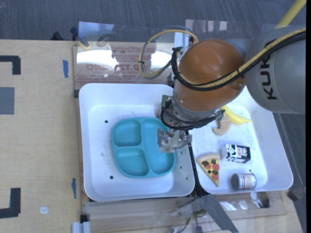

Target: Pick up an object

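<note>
A smooth teal plastic tray (138, 148) with three rounded compartments lies flat in the left white bin (92, 110). The metallic end effector (171, 141) hangs over the tray's right rim, seemingly touching it; its opening cannot be told. The right bin (272, 149) holds a pizza-slice toy (211, 167), a small can (243, 181) and a banana (236, 116).

the gripper (171, 141) hung over the right edge of a blue divided tray (136, 149) in the left bin (92, 106). the right bin (279, 171) held a pizza slice (211, 168), a small can (243, 181), a carton (236, 153) and a banana (235, 116).
</note>
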`<state>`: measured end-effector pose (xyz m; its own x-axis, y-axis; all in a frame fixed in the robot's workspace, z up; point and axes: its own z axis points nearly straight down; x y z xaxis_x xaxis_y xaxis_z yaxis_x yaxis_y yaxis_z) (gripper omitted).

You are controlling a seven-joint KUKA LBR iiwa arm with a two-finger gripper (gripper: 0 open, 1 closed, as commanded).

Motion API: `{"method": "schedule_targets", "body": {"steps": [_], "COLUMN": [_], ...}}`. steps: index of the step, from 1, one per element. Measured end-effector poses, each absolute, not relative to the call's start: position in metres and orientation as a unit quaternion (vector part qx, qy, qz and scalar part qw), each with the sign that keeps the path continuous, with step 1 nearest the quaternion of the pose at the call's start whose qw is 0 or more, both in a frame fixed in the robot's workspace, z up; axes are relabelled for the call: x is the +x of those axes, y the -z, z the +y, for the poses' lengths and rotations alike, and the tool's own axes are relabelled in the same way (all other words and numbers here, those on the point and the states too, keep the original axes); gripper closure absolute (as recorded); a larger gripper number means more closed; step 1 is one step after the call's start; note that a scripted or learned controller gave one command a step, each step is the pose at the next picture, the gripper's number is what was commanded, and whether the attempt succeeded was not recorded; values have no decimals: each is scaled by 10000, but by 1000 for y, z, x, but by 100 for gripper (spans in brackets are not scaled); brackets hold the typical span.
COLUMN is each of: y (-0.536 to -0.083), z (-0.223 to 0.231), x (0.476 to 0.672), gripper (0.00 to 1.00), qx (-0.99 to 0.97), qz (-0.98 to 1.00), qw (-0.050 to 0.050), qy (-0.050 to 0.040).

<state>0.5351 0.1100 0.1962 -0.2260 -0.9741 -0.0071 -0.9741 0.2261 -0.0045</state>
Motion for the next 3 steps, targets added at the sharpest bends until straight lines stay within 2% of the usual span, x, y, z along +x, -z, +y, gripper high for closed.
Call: {"method": "schedule_targets", "body": {"steps": [1,2,3], "y": [-190,-232,-244], "z": [183,218,218], "x": [478,480,480], "gripper": [100,100,100], "qx": [-5702,-4615,-6711], "qz": [8215,8871,7413], "qw": [19,54,48], "qy": [-17,-12,-6]}}
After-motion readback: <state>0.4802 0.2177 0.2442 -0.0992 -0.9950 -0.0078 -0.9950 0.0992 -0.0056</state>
